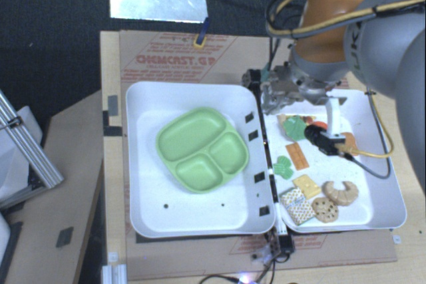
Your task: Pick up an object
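The gripper [285, 103] hangs low over the far left corner of the right bin [385, 199]; its state cannot be told. The toy foods lie nearer the camera: an orange cracker [297, 155] just below it, a croissant [340, 192] well apart.

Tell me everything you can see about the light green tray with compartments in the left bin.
The light green divided tray looks like matte plastic, with rounded corners and a raised rim. Low ridges split it into three compartments: one large section along its far side and two smaller ones along its near side. All three are bare. It lies flat, right side up, turned at an angle to the walls of the left white bin, near the bin's middle. It rests only on the bin floor, and nothing else touches it.
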Robot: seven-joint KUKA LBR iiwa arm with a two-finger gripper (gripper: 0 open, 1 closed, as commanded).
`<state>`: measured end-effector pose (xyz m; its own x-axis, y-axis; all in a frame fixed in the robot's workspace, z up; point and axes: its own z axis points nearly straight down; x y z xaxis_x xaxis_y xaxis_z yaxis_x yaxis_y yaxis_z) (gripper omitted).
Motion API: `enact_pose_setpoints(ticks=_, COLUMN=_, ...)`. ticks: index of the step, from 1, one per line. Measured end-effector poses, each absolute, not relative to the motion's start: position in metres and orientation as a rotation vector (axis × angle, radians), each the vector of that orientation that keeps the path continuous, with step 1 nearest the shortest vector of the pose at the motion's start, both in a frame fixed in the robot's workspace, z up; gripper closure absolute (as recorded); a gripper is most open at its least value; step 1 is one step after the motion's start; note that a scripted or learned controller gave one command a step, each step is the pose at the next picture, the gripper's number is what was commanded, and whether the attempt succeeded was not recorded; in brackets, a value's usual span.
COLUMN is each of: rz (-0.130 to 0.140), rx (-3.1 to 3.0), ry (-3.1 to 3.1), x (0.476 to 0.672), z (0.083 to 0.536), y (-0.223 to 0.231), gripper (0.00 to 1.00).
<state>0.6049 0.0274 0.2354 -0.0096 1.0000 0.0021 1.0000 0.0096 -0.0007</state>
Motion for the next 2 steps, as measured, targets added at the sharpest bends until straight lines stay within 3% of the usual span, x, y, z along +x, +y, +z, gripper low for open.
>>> enact_pose_setpoints(ticks=1, rz=0.0, rx=-2.212, ry=-2.23, x=0.5934, z=0.218, y=0.074, gripper=1.0)
enact_pose_setpoints(ticks=2, rz=0.0, rx=-2.218, ry=-2.223, x=0.585, z=0.2217, y=0.0734, gripper=1.0)
